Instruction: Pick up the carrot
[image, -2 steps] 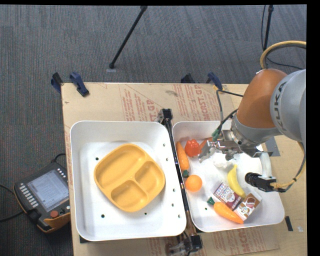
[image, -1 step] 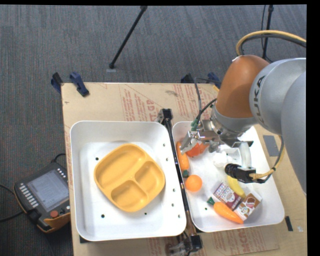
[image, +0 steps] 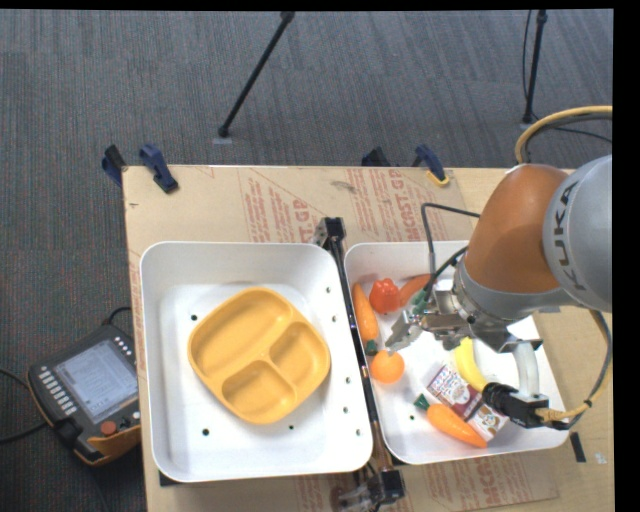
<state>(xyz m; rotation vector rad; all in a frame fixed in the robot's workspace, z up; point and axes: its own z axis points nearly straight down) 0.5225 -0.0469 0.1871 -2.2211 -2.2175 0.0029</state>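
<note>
Hugging right bin's left wall (image: 352, 300) — carrot (image: 366, 312); fingers (image: 408, 330) spread wide just beside.

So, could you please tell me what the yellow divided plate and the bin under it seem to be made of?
The yellow divided plate looks like moulded plastic with a matte finish: uniform colour, soft rounded compartment edges. The left bin looks like smooth white plastic, possibly coated metal; its rounded rim has a faint sheen.
</note>
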